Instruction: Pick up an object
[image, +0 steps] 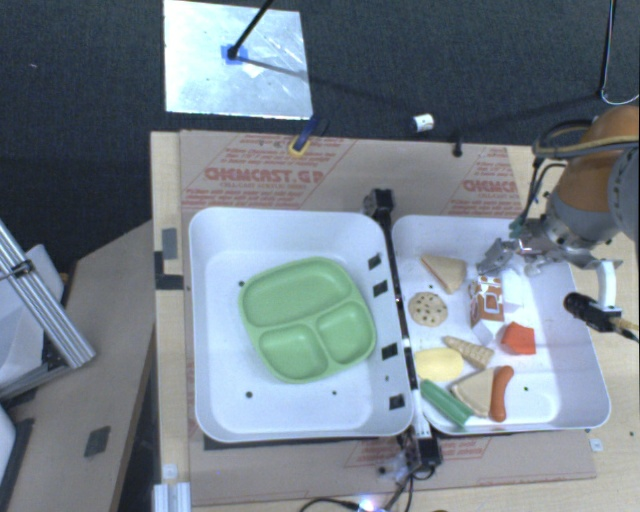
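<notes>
End effector (503, 256): hangs over the right bin's (580, 400) upper part, near the far wall; whether it is parted or closed, I cannot tell.
Nearest target: red-and-white carton (486, 298), just below it.
Other items: cookie (428, 309), bread wedge (446, 270), orange block (518, 338), sausage (499, 391).
Risk: items crowd together; a descent may nudge neighbours or clip the wall.
Open room: bin's lower right; left bin around the green tray (308, 318).
</notes>
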